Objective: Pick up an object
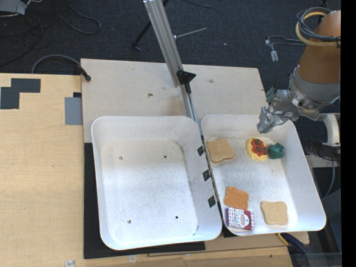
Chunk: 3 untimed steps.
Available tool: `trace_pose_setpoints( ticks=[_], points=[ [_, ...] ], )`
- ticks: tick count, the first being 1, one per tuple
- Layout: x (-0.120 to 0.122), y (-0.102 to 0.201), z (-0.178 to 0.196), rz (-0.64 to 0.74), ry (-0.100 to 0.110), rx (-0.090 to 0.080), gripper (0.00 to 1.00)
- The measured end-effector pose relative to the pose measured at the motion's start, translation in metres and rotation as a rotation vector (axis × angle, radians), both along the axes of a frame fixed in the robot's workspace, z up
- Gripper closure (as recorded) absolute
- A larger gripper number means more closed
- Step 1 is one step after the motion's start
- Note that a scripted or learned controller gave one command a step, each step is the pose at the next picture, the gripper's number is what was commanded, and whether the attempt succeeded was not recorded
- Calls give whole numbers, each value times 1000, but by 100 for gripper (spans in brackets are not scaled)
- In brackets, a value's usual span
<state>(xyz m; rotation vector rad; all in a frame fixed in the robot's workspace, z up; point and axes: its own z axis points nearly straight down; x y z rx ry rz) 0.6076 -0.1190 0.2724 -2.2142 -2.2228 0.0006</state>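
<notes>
The right bin (305, 166) holds several items: a tan toast slice (220, 149) near its left wall, a yellow and red toy food piece (257, 148) with a green piece (276, 150) beside it, an orange cracker (236, 197), a small red and white packet (240, 218) and another tan bread slice (275, 212). My gripper (266, 124) hangs over the far right part of this bin, just above and behind the yellow and red piece. Nothing shows between its fingers.
The left bin (105, 149) lies beside the right one, with a black-clipped divider (204, 168) where they meet. A slanted aluminium rail (167, 43) rises behind the bins. Light wood bench surface (39, 177) spreads to the left.
</notes>
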Motion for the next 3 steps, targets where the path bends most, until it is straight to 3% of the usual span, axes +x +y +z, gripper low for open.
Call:
trace_pose_setpoints(
  ticks=[3],
  points=[
    [-3, 173, -16, 1, 3, 0, 100]
  ],
)
